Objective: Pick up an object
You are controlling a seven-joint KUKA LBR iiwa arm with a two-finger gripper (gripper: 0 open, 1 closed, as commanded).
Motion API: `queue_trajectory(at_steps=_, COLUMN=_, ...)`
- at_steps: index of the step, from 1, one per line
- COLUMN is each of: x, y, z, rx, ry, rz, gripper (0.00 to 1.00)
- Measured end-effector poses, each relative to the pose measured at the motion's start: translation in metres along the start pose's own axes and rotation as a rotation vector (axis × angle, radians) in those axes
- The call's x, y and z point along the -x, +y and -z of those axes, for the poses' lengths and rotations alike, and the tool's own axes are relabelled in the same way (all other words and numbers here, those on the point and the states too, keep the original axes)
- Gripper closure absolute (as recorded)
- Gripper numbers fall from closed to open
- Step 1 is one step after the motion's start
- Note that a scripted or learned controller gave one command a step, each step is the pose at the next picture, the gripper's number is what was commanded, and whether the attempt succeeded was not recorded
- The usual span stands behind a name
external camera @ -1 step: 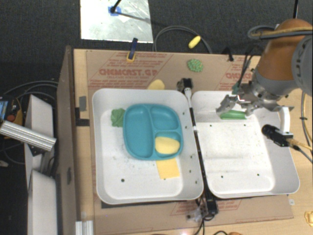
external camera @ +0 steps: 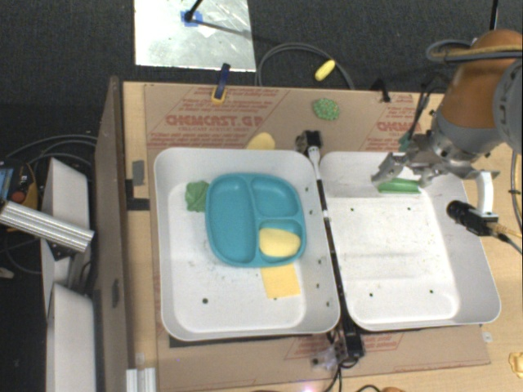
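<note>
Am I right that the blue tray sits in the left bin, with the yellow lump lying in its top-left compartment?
Not quite. The blue tray does sit in the left bin, but the camera view shows the yellow lump in its lower-right compartment, not the top-left one.

green stick (external camera: 400, 186): long, thin, lying flat
place: far edge of the right bin (external camera: 409, 300), under the gripper (external camera: 398, 170)
</note>
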State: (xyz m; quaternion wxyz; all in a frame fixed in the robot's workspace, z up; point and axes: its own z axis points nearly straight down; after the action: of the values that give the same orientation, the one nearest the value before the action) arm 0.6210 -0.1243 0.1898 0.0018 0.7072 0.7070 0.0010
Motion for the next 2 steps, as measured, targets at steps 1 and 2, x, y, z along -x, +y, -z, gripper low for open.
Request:
queue_trajectory(at_steps=1, x=0.019, y=0.033, z=-0.092, rx=-0.002, ry=-0.001, rz=0.005, gripper=0.00)
queue_trajectory(at_steps=2, x=0.018, y=0.034, z=-0.077, rx=0.001, ry=0.000, rz=0.005, gripper=1.00)
